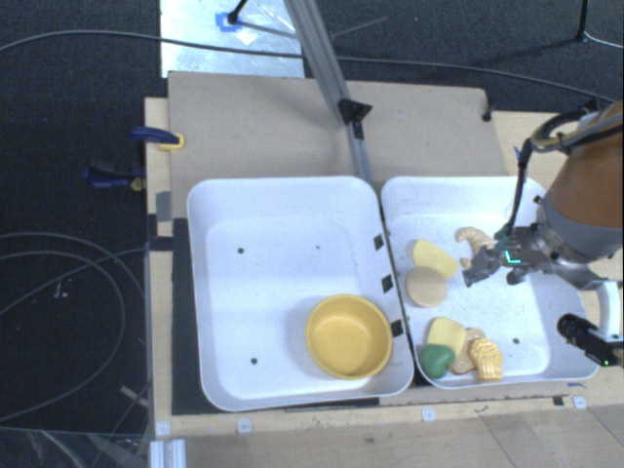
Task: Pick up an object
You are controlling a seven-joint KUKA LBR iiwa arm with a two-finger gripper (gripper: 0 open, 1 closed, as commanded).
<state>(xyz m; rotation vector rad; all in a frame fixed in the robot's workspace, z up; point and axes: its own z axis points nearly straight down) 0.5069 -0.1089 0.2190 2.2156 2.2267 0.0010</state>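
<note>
Gripper (480, 266) sits low in right bin (546, 320), just beside tan curved piece (474, 235); can't tell how the jaws stand. Pale yellow wedge (435, 257) and tan disc (426, 287) lie nearby. Yellow bowl (349, 335) in left bin (253, 261).

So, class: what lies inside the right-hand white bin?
The right bin holds a pale yellow wedge, a tan round disc, a tan curved piece, a yellow block, a green piece and a yellow ridged toy. The tool hides part of the floor.
</note>
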